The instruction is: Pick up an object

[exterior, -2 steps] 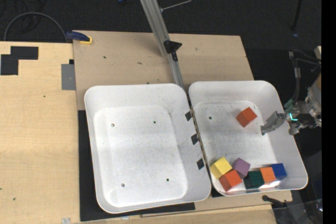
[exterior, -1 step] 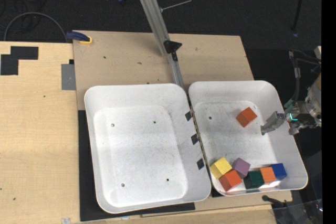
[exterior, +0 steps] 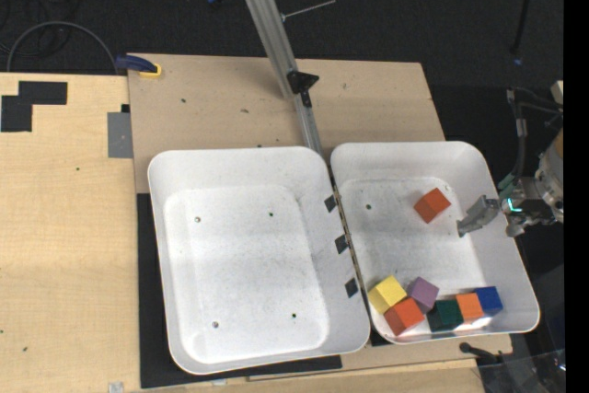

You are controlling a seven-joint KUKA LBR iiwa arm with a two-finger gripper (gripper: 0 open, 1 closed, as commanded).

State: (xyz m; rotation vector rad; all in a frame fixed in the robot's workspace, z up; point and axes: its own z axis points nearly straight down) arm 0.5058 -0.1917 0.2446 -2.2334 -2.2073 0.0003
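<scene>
We are looking down at a slant on a wooden bench (exterior: 276,101) carrying two shallow white bins side by side. The left bin (exterior: 175,189) is sitting beside the right bin (exterior: 405,156), their inner walls touching along a seam marked by small black clips.

The gripper (exterior: 483,214) is reaching in from the right, hanging at the right bin's right wall, roughly level with the orange-red cube (exterior: 432,204). A grey finger (exterior: 476,216) is pointing toward that cube but is staying apart from it, with bare white floor between them. A small teal light is glowing on the wrist body behind it. The gripper is small and partly cut off here, so we cannot tell whether its fingers are spread or closed; we are seeing nothing between them.

The orange-red cube is lying alone in the upper middle of the right bin, tilted relative to the bin walls. The other blocks are crowding the bin's near edge: a yellow cube (exterior: 388,292), a red cube (exterior: 404,316) just below it and seemingly touching, a purple cube (exterior: 423,292) beside them, then a green cube (exterior: 445,315), an orange cube (exterior: 470,305) and a blue cube (exterior: 489,299) running toward the near right corner.

A slanted aluminium rail (exterior: 271,28) is rising from behind the bins.
</scene>
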